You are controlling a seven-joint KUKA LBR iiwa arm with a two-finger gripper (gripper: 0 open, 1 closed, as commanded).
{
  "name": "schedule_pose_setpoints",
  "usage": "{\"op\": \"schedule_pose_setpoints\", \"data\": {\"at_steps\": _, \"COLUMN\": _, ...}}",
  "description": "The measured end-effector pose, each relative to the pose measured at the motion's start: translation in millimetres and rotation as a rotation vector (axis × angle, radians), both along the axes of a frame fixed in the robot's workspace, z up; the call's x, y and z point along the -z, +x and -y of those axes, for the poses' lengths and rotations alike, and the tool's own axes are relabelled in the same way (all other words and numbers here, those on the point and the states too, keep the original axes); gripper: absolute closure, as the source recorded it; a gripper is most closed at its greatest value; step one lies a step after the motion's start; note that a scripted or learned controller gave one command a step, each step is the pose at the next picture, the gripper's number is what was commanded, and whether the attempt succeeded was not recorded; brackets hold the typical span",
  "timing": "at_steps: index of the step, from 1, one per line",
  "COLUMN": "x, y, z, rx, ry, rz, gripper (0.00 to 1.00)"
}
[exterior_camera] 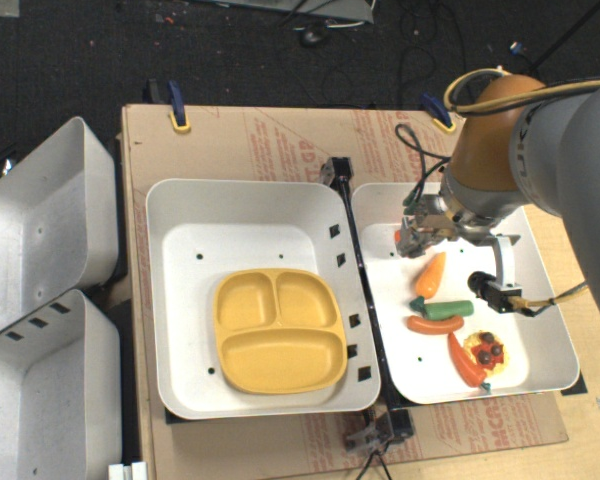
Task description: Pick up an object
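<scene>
Right bin [550, 368]: carrot [431, 274] below gripper [416, 240]

The brown board [270, 148] under the two bins carries faint red printing along its top and near its lower right corner, but the letters are too small and washed out to read. Nothing else bears legible writing.

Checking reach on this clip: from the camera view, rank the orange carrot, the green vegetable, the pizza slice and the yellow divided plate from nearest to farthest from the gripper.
From the gripper:
1. Orange carrot, just below it in the right bin.
2. Green vegetable, lower, mid-bin.
3. Pizza slice, toward the bin's near right corner.
4. Yellow divided plate, across in the left bin.
</scene>
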State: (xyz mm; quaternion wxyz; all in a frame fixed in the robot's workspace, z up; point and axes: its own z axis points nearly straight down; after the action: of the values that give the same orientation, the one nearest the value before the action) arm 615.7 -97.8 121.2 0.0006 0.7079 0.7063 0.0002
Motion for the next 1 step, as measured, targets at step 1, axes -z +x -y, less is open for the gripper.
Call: {"op": "schedule_pose_setpoints", "data": {"at_steps": 1, "x": -42.9, "y": 0.8, "z": 0.9, "rx": -0.002, "ry": 0.0, "rz": 0.003, "gripper": 1.0}}
